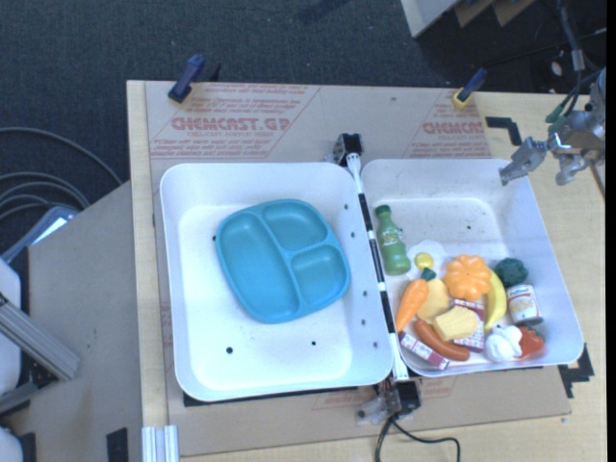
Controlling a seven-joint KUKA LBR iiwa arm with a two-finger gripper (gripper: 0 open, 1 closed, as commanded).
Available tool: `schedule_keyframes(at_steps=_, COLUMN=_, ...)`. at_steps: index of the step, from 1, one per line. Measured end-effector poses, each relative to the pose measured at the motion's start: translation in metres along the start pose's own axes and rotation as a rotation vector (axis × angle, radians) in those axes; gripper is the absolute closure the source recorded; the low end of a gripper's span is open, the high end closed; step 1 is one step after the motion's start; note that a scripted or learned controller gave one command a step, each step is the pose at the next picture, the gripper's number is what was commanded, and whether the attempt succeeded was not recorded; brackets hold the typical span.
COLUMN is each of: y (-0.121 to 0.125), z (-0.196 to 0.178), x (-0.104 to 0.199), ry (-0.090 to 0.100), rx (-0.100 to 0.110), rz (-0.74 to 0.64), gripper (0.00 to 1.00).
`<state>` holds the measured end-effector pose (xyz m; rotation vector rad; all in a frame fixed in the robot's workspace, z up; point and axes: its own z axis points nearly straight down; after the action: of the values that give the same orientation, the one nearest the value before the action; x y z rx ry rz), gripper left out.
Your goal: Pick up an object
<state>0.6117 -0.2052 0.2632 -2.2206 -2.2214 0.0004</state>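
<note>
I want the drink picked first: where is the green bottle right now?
The green bottle lies in the right bin, against its left wall by the divider, just above and left of the carrot and the pile of toy food.

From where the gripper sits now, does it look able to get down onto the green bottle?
Probably yes. The gripper is above the far right corner of the right bin, and the green bottle lies alone by the left wall, apart from the food pile, with nothing over it. That wall may crowd one finger.

Grey metal pincer point(544, 154) (green cable above it) at the wrist.
</note>
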Motion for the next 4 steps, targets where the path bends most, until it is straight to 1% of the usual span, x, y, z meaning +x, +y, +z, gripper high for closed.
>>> schedule_keyframes(at_steps=1, y=-0.046, z=0.132, x=-0.018, ry=0.0, rx=0.001, rz=0.0, gripper=0.0)
schedule_keyframes(at_steps=2, y=-0.094, z=0.18, x=-0.013, ry=0.01, rx=0.004, rz=-0.004, gripper=0.0)
schedule_keyframes(at_steps=3, y=-0.093, z=0.169, x=-0.016, ry=0.005, rx=0.0, rz=-0.001, gripper=1.0)
schedule_keyframes(at_steps=4, y=-0.074, z=0.119, x=0.05, ry=0.0, rx=-0.001, rz=-0.001, gripper=1.0)
